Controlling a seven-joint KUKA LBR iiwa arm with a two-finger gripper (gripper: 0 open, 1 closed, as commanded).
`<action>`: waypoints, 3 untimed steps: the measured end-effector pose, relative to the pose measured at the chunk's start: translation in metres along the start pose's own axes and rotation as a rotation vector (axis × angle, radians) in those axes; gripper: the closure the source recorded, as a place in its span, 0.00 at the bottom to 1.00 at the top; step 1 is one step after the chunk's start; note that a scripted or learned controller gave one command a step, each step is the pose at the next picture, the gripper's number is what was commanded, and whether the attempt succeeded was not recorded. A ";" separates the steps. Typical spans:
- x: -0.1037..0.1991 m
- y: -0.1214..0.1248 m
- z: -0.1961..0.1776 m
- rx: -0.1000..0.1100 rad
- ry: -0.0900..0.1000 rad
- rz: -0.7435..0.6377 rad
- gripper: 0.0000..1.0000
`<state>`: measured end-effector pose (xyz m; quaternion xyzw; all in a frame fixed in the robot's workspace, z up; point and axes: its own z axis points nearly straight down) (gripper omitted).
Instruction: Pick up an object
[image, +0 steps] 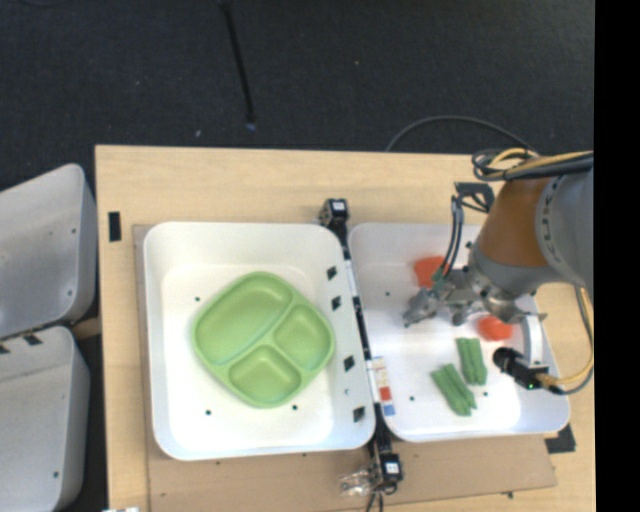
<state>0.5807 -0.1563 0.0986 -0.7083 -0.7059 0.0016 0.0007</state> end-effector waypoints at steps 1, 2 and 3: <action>-0.001 0.002 -0.014 -0.006 -0.001 0.005 1.00; -0.002 -0.002 -0.078 -0.010 -0.001 0.002 1.00; -0.004 -0.001 -0.110 -0.008 0.000 -0.003 1.00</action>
